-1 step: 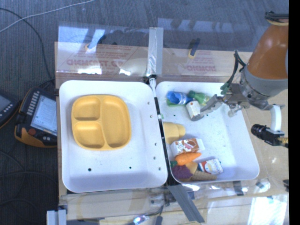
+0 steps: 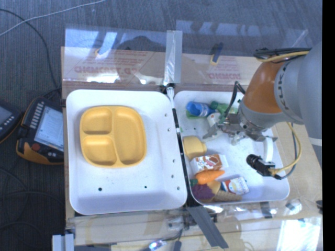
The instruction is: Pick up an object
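At the bottom edge of the frame, grey metal framing point(image 2: 201, 226) runs beneath the bench. Just above it sit two shallow white bins side by side. The right bin point(image 2: 280, 190) holds a jumble along its left wall: a purple piece point(image 2: 203, 191) at the near corner, a small printed carton point(image 2: 236, 184) beside it, an orange carrot point(image 2: 209, 176) lying across them, then a red-and-white packet point(image 2: 208, 162) and, farther up, a yellow wedge point(image 2: 193, 146) against the divider. A black fitting point(image 2: 257, 162) with a yellow cable hangs over the bin's right half.

The left bin point(image 2: 104, 197) carries one yellow divided plate point(image 2: 112, 135) (three compartments), resting toward its upper part.

Higher in the right bin, the gripper point(image 2: 229, 127) hangs low over the middle of the floor, with metal parts spread either side; whether the jaws are apart or together cannot be told, and nothing is seen between them. A blue bottle point(image 2: 198, 109) and a green item point(image 2: 220, 108) lie just beyond it near the far wall. The grey arm with its orange band point(image 2: 261, 90) enters from the right.

At left, off the bench, a teach pendant point(image 2: 42, 131) rests on the dark carpet; clear panels point(image 2: 120, 56) stand behind the bins.
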Controlling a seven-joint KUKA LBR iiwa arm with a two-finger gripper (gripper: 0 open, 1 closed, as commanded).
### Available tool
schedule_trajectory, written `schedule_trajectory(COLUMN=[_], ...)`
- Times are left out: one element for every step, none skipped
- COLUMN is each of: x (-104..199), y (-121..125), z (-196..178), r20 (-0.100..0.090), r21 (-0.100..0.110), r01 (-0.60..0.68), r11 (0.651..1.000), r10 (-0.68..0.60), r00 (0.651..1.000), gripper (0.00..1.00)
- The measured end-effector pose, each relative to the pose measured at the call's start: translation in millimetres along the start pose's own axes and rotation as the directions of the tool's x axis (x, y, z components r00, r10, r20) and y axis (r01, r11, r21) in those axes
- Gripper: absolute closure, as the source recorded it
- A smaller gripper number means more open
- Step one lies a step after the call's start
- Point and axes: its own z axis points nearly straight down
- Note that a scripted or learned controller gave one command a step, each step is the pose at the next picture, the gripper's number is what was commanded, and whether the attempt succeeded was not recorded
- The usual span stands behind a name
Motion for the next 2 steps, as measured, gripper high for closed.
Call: schedule_trajectory(x=[28.5, 28.6], y=[-58.7, -57.9], z=[8.9, 0.5], r20=[0.005, 0.004], r21=[-0.019, -0.02], r01=[-0.008, -0.008], r11=[1.0, 1.0], r10=[0.008, 0.008], r00=[1.0, 1.0], gripper=[0.0, 1.0])
